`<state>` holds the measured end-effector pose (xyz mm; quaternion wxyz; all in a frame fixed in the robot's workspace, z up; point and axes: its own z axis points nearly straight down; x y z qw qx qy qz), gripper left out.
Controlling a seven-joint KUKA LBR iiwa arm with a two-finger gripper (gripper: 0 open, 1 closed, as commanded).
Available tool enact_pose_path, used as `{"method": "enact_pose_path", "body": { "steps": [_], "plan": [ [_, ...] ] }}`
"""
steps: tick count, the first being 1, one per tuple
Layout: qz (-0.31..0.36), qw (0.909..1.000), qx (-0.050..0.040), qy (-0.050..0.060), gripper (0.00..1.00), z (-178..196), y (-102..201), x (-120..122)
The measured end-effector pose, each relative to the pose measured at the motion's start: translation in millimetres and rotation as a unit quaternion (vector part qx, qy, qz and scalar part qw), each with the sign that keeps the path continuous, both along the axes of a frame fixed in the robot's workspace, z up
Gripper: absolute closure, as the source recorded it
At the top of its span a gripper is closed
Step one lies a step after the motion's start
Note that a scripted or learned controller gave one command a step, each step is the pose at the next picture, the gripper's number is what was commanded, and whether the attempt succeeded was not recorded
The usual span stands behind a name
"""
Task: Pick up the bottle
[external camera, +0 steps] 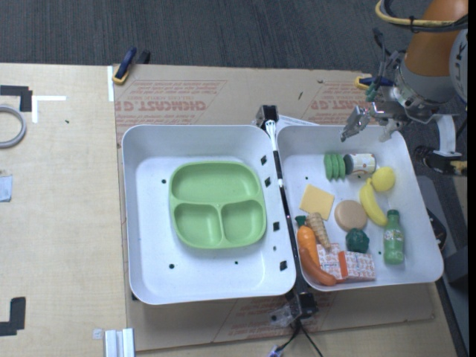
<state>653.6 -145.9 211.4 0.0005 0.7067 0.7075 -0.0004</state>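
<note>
Two shallow white plastic bins sit side by side on the worktop [59, 222]. The small clear-green plastic bottle [393, 236] lies in the right bin [416, 274], beside a smooth yellow banana [372, 203]. The metal gripper [370, 117] hangs over that bin's far rim, jaws spread, gripping nothing. A moulded green divided tray [218, 203] rests in the left bin [149, 274].

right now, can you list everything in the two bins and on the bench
tray: 1, green, left bin
bottle: 1, green, right bin, near right wall
banana: 1, yellow, right bin
lemon: 1, yellow, beside banana
cheese: 1, yellow, right bin middle
carrot: 1, orange, right bin front
box: 1, red and white, beside carrot
disc: 1, tan, beside banana
clip: 1, blue and yellow, bench top edge
gripper: 1, grey, above right bin's far edge
</note>
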Motion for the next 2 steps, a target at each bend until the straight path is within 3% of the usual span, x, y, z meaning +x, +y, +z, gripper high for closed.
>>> {"method": "enact_pose_path", "body": {
  "steps": [1, 2],
  "plan": [
    [0.001, 1.0000, -0.0008, 0.000, 1.00, 9.8, -0.3, 0.4],
    [-0.015, 0.9999, 0.0000, 0.000, 1.00, 44.1, -47.5, -54.9]
  ]
}}
